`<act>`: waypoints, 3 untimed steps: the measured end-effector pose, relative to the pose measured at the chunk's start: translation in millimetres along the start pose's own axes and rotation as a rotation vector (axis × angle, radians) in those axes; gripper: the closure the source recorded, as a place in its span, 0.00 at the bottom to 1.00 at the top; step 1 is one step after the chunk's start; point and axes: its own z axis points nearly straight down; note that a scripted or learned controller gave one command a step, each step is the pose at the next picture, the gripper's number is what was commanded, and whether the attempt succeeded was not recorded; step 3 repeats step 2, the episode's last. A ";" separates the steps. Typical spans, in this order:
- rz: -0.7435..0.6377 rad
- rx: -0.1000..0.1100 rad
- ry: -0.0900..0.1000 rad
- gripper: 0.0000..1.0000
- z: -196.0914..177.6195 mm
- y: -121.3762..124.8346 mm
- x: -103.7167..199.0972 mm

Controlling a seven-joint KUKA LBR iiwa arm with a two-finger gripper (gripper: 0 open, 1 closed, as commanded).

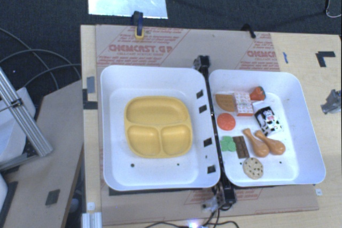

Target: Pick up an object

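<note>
Nearest you, a tangle of thin cables sits at the front edge of the worktop, below the seam between the two bins. At the far left a silver aluminium strut slants beside the worktop. Moving right, you have the left shallow white bin, which holds a yellow plastic tray with three compartments, lying flat near its middle. The right shallow white bin holds all the toy food. On its left side lie a tan wedge-shaped piece, a red-orange disc and a small green piece. Just beside the green piece lies a brown chocolate bar, with a round chocolate-chip cookie below it. Further right are a white and pink wafer block, a small red-orange piece, a black and white carton, and two tan drumsticks lying side by side. At the right edge, the grey end of the arm hangs outside the right bin, well apart from the food; you cannot tell whether its jaws are open or closed.
</note>
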 end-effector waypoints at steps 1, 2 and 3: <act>-0.004 -0.006 -0.002 1.00 -12.2 1.2 -0.2; -0.009 -0.009 -0.003 1.00 -23.0 2.2 -0.2; -0.009 -0.009 -0.003 1.00 -23.0 2.2 -0.2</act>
